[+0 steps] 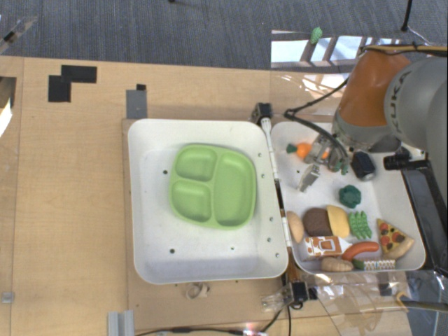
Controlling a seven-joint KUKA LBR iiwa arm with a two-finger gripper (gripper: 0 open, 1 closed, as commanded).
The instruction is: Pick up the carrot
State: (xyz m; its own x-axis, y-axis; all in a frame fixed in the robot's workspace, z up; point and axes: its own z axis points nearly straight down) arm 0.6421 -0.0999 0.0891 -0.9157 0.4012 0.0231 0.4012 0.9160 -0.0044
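the carrot [302, 150], orange with a small green top, lies in the right bin [385, 205] near its far left corner, close to the far wall and a little in from the left wall. bare white floor shows between it and those two walls.

the gripper [310, 176] hangs just beside the carrot, on the side toward the near edge, pointing down and to the left. the arm reaches in over the bin's far right corner. whether the gripper is open or closed cannot be told, and nothing can be seen held in it. it seems very close to the carrot, but contact cannot be made out.

further in, near the middle of the right bin, sits a dark green broccoli piece [350, 195] with bare floor around it. the bin's near edge is crowded. from the left wall to the right there are a pale bun [295, 226], a brown patty [318, 221] touching a yellow piece [339, 221], a green leafy piece [360, 224] and a pizza slice [393, 239] near the near right corner. closer still to the near edge lie a small orange and white carton [323, 246], a red sausage [362, 249] and a tan potato [337, 263].

the left bin [150, 208] holds a green divided plate [213, 185] about in its middle, with bare white floor all round it out to the walls. the two bins meet along one edge on the wooden bench [70, 208].
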